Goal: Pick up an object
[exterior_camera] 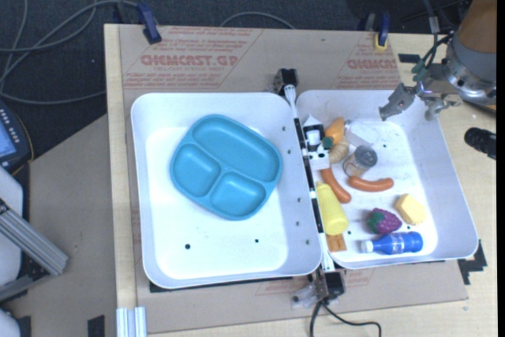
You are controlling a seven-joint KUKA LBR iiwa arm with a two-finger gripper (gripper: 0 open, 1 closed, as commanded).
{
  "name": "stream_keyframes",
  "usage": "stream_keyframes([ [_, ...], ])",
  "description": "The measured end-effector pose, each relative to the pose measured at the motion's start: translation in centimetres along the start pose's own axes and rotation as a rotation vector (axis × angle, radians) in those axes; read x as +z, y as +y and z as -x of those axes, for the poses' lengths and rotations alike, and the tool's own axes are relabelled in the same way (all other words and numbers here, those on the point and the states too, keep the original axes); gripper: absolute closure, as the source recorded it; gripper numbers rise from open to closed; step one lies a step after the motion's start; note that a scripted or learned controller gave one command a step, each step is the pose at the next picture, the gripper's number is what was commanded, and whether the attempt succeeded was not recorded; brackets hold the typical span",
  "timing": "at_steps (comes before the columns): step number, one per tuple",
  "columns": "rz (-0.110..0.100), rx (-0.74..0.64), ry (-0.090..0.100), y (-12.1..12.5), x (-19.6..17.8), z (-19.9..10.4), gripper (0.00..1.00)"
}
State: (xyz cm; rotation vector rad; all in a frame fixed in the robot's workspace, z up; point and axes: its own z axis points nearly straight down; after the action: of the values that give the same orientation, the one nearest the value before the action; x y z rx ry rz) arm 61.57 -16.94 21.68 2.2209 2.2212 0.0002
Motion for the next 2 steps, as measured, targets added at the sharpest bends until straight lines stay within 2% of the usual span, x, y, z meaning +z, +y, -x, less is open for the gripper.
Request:
stream_keyframes([
  [1,-0.014,-0.002,0.006,-4.0,10.7,-4.4,0.0],
  [2,0.007,-0.001,-0.003,0.2,13.1,-1.0,0.0],
])
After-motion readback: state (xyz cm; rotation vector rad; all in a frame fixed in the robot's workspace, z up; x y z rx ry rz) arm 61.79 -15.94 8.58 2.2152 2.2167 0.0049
